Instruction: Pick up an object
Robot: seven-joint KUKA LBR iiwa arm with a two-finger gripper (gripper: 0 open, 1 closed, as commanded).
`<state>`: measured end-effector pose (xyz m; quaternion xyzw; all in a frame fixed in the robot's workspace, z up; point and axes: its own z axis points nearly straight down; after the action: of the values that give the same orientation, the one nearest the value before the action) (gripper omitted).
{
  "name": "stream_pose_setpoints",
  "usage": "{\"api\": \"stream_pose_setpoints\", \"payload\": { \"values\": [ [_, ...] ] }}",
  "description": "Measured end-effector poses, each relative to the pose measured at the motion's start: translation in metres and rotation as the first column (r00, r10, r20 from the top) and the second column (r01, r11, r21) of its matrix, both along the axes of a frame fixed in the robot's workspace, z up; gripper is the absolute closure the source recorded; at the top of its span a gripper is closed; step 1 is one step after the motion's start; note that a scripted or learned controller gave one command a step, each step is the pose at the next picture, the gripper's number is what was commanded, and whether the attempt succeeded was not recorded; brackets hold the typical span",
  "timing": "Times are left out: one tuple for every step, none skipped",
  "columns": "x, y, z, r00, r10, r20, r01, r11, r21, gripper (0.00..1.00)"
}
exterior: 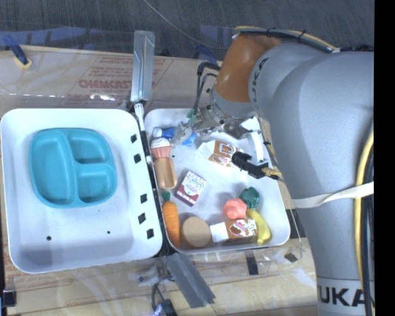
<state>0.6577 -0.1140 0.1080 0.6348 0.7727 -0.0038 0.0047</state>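
While the gripper (196, 131) hangs low over the right bin (276, 232), honestly can't tell its jaw state. Carrot (170, 221) sits near the front.

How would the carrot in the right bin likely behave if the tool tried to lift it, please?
The carrot looks smooth and tapered, so it may slip. Its rounded body could roll when nudged. It lies against the bin wall beside a tan round piece, so access looks tight.

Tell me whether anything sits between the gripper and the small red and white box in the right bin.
Nothing visible does. The gripper is at the bin's far end, and the red and white box lies nearer the camera on the bare white floor of the right bin. A bottle lies beside that path.
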Motion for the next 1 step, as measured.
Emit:
{"api": "stream_pose_setpoints", "payload": {
  "values": [
    [0.0044, -0.0015, -0.0025, 0.918, 0.397, 0.011, -0.397, 0.918, -0.016, 0.00]
  ]
}}
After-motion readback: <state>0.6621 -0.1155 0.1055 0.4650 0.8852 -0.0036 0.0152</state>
